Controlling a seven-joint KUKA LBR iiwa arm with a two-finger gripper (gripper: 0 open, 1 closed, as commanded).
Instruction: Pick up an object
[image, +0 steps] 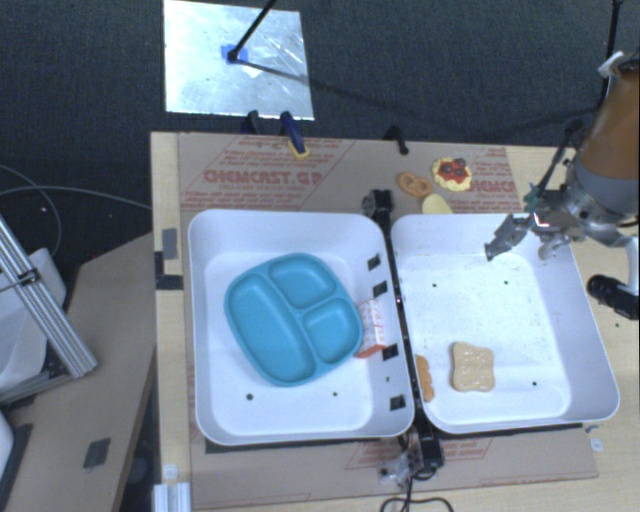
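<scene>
- The claw (522, 235) sits over the far right part of the right bin (560, 300), with the grey arm and its orange band coming in from the right edge of the view.
- Its two fingers look spread apart, one dark tip pointing toward the bin's far-left corner and the other nearer the wrist. Nothing is between them, so it's not carrying anything.
- Closest thing to grab is the toast slice (472, 367), a tan toy piece lying flat on the right bin's floor, well apart from the claw, toward the near side and a little left of it.
- Just left of the toast, tucked against the bin's left wall, there's a small orange-brown food piece (424, 378); can't really tell what it is.
- Way off to the claw's left, in the left bin (230, 240), lies a blue divided plate (290, 317) with three compartments, sitting at a tilt.
- Touching that plate's right edge is a small red-and-white packet (373, 328), next to the wall between the bins.
- Behind the bins, on the cardboard-covered tabletop (250, 170), up and left of the claw: a toy pizza (452, 173), a pretzel-ish cookie (413, 184) beside it, and a pale yellow piece (436, 205) just at the right bin's far rim.
- Further left back there, a blue-and-yellow clamp (293, 135) sits at the edge of a shiny metal sheet (238, 60).
</scene>
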